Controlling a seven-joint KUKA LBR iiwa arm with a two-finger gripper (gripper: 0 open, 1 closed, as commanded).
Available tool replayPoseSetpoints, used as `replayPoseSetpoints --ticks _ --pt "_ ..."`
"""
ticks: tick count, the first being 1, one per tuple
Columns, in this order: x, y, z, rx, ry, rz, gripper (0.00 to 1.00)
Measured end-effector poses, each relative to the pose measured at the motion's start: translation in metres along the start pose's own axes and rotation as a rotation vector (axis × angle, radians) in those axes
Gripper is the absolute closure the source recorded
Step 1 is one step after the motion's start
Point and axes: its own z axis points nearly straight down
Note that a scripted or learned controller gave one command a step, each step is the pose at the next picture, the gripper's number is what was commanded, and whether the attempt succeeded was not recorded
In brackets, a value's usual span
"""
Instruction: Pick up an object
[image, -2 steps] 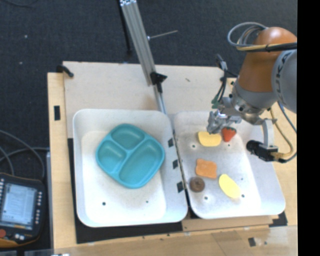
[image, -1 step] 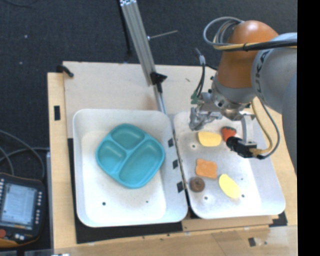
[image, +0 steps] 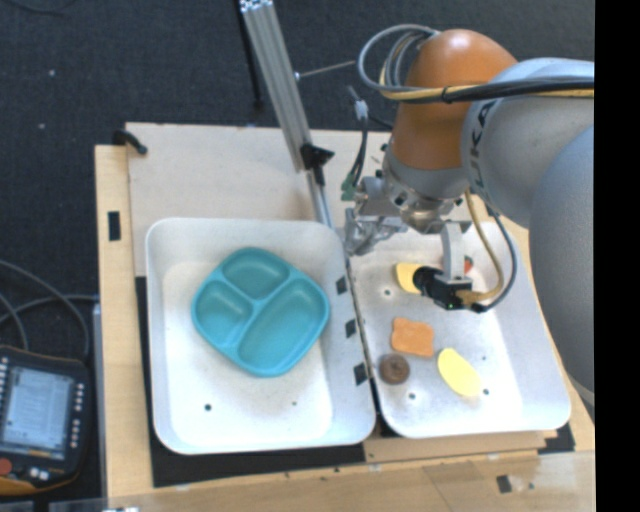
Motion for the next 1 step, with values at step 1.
replayPoseSetpoints --ticks 1 --pt "0.0629 0.0009 0.0076 0.001 0.0 0.0 1.0"
